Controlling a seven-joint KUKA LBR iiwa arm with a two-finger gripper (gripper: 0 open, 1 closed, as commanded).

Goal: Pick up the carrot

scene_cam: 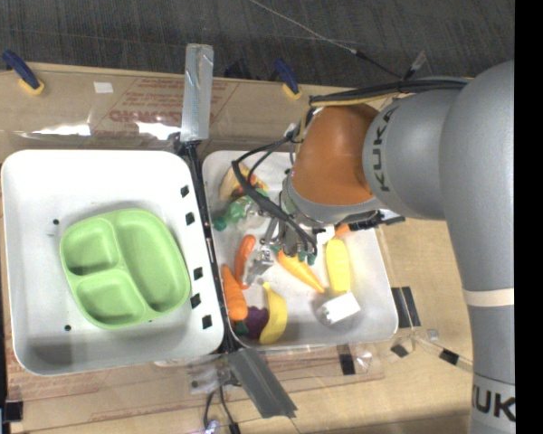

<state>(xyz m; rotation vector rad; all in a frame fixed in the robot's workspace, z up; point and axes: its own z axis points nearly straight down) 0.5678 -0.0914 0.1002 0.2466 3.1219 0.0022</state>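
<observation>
In the right bin [380, 319], an orange carrot [301, 272] lies slanted near the middle. A second orange, carrot-like piece [233, 294] rests along the bin's left wall, and a smaller red-orange piece [244, 252] lies above it. My gripper [266, 253] hangs low over the bin under the orange wrist band, between the red-orange piece and the middle carrot. It sits just left of that carrot's upper end. The wrist and its cables hide the gripper's upper part. I see nothing clearly held in it.
A yellow corn-like piece [338, 265], a white block [338, 308], a banana [273, 316], a dark purple item [253, 319] and green items [232, 213] crowd the right bin. The left bin [36, 188] holds a green divided plate [124, 265].
</observation>
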